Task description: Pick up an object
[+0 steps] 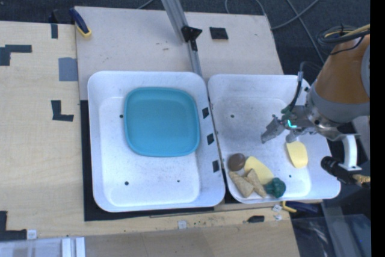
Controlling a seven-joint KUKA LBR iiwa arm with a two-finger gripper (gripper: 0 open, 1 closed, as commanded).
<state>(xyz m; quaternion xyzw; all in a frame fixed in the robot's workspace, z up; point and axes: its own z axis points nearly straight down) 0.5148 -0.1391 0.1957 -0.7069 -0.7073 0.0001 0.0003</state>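
Hand [278, 127]: over the right bin [240, 90], fingers seemingly parted, nothing between them; blur makes this uncertain. Yellow block [297, 154]: just right of and below the hand. Brown, yellow, tan and green pieces [255, 177]: heaped below the hand. Left bin [108, 183], far left: blue plate [161, 121].

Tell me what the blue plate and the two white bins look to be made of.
Blue plate: probably plastic, matte; even turquoise colour, soft rounded corners, no sharp glare.
Left bin and right bin: likely moulded plastic, with smooth rounded rims and a dull sheen, marked by dark specks and scuffs. Painted metal cannot be ruled out.
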